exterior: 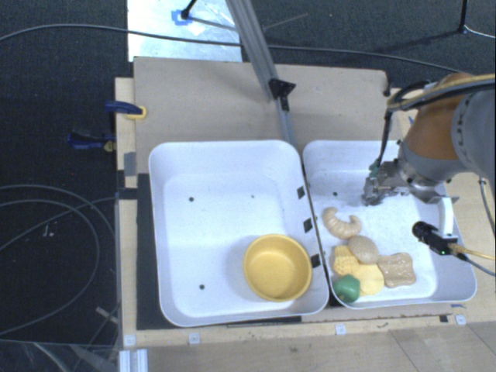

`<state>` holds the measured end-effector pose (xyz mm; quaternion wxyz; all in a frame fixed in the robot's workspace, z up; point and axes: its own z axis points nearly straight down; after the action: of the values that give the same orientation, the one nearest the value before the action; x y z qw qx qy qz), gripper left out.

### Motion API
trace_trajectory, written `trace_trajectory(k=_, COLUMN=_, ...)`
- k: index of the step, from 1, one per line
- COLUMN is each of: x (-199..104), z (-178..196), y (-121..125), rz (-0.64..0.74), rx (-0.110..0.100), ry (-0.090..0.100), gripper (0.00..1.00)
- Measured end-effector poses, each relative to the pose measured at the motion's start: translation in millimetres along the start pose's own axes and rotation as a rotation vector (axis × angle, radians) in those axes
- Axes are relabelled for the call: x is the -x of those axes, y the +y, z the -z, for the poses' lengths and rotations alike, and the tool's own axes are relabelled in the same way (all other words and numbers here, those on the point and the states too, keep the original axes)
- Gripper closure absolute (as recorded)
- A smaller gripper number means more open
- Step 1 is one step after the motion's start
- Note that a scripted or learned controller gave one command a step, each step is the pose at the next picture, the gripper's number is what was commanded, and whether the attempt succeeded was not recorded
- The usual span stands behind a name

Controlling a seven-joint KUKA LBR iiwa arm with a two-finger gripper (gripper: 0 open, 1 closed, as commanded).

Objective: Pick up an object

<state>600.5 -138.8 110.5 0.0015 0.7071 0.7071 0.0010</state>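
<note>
Grey arm has my claw [377, 191] low in the right bin [465, 285]; I cannot tell its state. Just below it lie a croissant [342, 223], a bread roll [363, 248], a biscuit [396, 269] and a green piece [347, 287]. Left bin [167, 169] holds a yellow bowl [277, 266].

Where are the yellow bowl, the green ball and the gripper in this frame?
yellow bowl [277, 266]: camera view, on its inside floor, left bin.
green ball [348, 287]: camera view, on its top, right bin's near edge.
gripper [376, 194]: camera view, at its tips, over the right bin.
</note>
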Motion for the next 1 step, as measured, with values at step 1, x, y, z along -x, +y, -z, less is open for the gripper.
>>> trace_trajectory(k=1, x=0.5, z=65.1, y=1.7, rz=0.005, rx=0.004, ry=-0.001, gripper=1.0)
